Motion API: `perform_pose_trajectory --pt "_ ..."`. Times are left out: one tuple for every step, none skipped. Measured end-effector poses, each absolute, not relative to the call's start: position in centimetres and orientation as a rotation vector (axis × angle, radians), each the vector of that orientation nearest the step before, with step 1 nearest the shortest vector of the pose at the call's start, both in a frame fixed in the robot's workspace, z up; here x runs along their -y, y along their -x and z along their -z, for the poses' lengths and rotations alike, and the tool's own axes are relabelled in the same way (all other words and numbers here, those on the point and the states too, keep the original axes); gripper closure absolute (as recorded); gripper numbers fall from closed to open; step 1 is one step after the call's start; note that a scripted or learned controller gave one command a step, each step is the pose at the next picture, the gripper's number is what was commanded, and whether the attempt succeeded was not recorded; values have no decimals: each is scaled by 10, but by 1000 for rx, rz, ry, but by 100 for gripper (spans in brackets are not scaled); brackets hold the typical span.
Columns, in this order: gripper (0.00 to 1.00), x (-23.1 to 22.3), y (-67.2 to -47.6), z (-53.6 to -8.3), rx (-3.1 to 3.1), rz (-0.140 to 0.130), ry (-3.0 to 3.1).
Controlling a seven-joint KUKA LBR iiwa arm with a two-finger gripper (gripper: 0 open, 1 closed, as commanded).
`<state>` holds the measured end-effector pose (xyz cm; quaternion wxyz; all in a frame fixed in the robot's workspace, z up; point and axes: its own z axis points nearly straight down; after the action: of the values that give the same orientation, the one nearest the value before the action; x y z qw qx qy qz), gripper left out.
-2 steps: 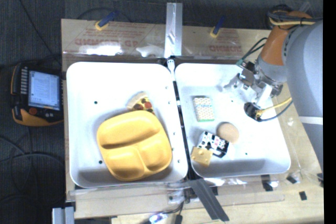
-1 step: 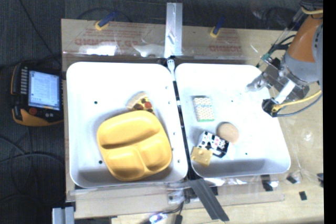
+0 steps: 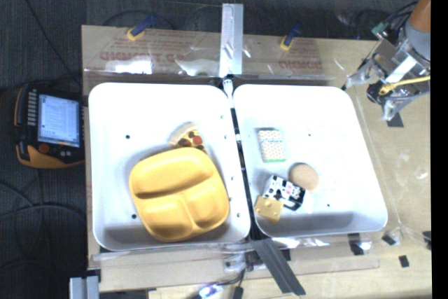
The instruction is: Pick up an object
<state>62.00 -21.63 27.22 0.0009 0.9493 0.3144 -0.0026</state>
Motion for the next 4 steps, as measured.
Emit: perform_pose_trajectory --pt "0 198 -656 -215 -812 10 -3033" --pt "0 184 -648 -139 -949 10 -2995" --pt "0 201 -629 -138 -349 10 -3122" --pt "0 223 -633 -245 -331 8 -3122"
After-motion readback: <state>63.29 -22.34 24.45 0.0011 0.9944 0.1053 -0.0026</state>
